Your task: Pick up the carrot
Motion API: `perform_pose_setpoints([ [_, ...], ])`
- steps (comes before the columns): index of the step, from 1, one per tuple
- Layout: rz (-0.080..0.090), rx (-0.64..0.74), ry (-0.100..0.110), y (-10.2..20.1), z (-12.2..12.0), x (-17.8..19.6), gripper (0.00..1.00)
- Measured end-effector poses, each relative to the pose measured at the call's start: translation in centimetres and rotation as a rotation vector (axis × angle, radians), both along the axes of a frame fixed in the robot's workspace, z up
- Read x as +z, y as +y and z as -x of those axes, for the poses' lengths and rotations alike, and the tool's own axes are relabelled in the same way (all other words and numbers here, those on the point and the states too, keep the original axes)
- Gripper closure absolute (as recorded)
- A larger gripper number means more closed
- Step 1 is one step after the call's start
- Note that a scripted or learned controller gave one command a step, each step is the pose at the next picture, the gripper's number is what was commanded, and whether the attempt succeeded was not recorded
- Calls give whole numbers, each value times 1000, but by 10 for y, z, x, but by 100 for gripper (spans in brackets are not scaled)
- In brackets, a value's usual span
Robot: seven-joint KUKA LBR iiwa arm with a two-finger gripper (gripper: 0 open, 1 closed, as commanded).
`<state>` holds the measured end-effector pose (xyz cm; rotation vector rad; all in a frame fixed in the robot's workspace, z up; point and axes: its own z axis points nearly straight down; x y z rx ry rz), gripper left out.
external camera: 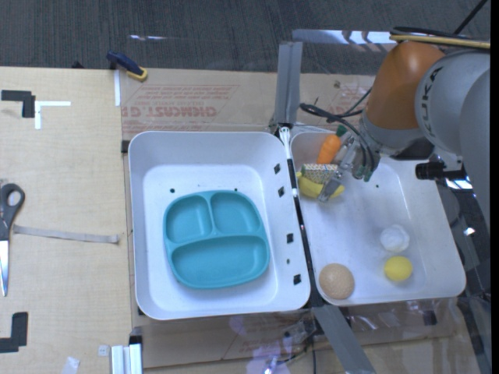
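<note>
Carrot lies in the right bin's far left corner, just beside the jaws; whether they are apart or together I cannot tell. The wooden table carries scissors, left of the bins. A teal divided plate fills the left bin. Near the carrot sits a yellow item, partly hidden; a brown ball and yellow ball lie nearer.

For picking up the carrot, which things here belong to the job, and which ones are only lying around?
Belong to the job:
- carrot, at the far corner of the right bin
- gripper, beside it

Only lying around:
- blue divided plate in the left bin
- yellow ball
- tan egg-shaped object
- scissors on the bench
</note>
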<state>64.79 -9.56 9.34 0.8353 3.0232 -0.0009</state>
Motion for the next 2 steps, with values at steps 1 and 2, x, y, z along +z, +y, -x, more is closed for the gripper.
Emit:
perform_pose_setpoints([
  [1,0,0,0,0,0,0,0],
  [2,-1,-383,2,2,5,-1,0],
])
